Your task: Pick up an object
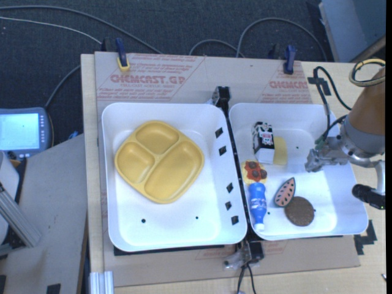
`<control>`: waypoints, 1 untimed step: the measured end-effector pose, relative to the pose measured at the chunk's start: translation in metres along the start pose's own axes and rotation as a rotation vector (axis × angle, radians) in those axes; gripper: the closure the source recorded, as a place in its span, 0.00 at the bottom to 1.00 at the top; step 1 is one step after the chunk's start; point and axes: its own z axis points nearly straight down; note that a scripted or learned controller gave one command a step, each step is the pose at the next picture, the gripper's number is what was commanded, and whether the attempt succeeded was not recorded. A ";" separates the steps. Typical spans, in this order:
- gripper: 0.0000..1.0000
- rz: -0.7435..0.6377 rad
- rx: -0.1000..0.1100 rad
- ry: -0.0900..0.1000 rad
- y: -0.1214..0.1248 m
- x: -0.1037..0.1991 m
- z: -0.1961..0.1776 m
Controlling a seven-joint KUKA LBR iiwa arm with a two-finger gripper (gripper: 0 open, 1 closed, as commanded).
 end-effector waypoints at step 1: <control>1.00 -0.002 -0.006 -0.003 -0.002 0.001 -0.064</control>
